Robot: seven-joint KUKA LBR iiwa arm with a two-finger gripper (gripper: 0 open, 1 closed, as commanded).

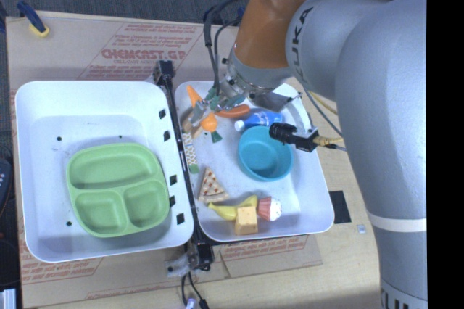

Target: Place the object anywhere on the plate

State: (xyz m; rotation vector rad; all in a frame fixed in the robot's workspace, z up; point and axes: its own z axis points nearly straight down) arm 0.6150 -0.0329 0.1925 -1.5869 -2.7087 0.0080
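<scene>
The green three-compartment plate lies in the left bin with nothing on it. My gripper is down in the far left corner of the right bin, among small toy foods. An orange carrot lies just behind it. A red-orange sausage sits to its right and a small orange piece just below it. The wrist hides part of this cluster.
The right bin also holds a blue bowl, a blue bottle, a pizza slice, a banana, a yellow cheese block and a pink cupcake. A black clip tops the divider between the bins.
</scene>
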